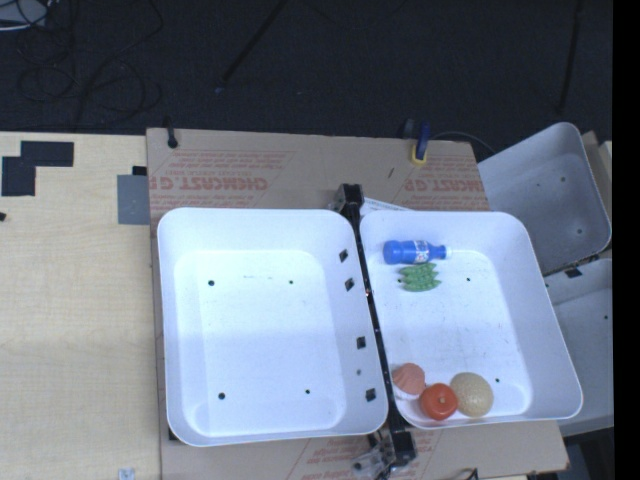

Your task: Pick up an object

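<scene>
Nearest the camera, in right bin's (560, 368) front corner: red ball (438, 401) touching tan ball (472, 393) and pinkish piece (408, 377). Far end: blue bottle (412, 252) lying crosswise, white cap pointing right; green object (420, 277) just beside it. Left bin (170, 268) alongside. Fingers: cannot tell.

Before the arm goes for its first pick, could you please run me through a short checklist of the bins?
1. Objects available in right bin: ok.
2. Blue bottle lying flat, touching green toy: not ok for a clean grasp.
3. Red ball packed between pink ball and tan ball: not ok.
4. The three balls near the front wall: not ok.
5. Gripper state: cannot tell.
</scene>
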